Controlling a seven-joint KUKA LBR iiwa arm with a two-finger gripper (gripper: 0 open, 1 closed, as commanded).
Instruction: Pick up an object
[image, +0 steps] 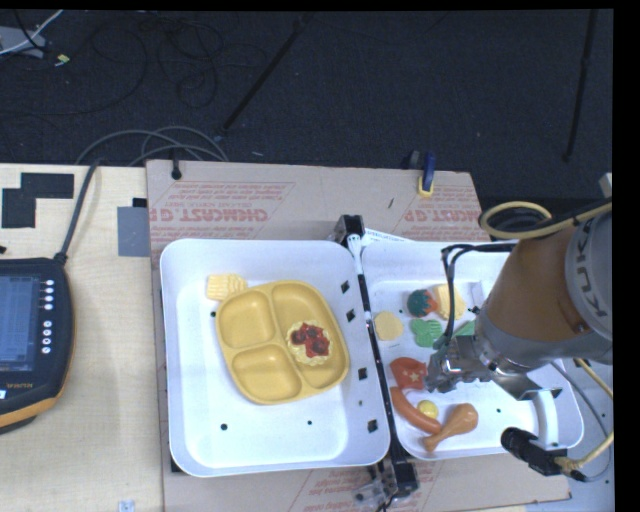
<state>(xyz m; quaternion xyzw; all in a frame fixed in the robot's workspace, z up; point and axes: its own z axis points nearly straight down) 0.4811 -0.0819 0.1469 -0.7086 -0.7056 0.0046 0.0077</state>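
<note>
Small toy foods clustered in the right white bin (520, 447): red tomato-like piece (407, 372), orange sausage (412, 410), yellow ball (427, 408), tan drumstick (452, 424), pale yellow disc (388, 326), green leafy piece (428, 331), all close beside the dark two-finger gripper (443, 375). Cannot tell whether spread or pressed together. Printed upside down on the cardboard (215, 205) beyond: "CHEMCAST G.P.", and a yellow divided plastic plate (270, 345) lying in the left white bin (190, 400)

Even overhead light, white bins (190, 300) bright, dark floor beyond, soft focus, faint shadows.
</note>
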